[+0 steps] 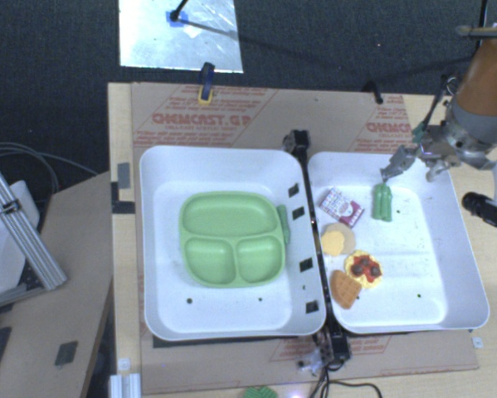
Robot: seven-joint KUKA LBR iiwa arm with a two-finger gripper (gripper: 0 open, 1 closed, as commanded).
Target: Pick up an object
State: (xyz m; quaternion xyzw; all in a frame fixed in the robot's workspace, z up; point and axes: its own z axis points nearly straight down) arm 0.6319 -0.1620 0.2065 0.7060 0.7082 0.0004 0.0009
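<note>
The right bin (447,297) holds several small items. A green pickle-shaped piece (383,202) lies upright near its back. A pink and white packet (341,206) rests to the left of it. Below them are a pale yellow disc (337,240), a yellow piece with red topping (365,269) and an orange waffle-like piece (345,288). My gripper (414,167) hangs over the bin's back edge, just above and right of the green piece. It is open, its two fingers spread with nothing between them.
A green divided tray (231,239) lies in the left bin (161,305). A black divider with clips (308,222) runs between the bins. A black part (487,209) sticks in over the right bin's right rim.
</note>
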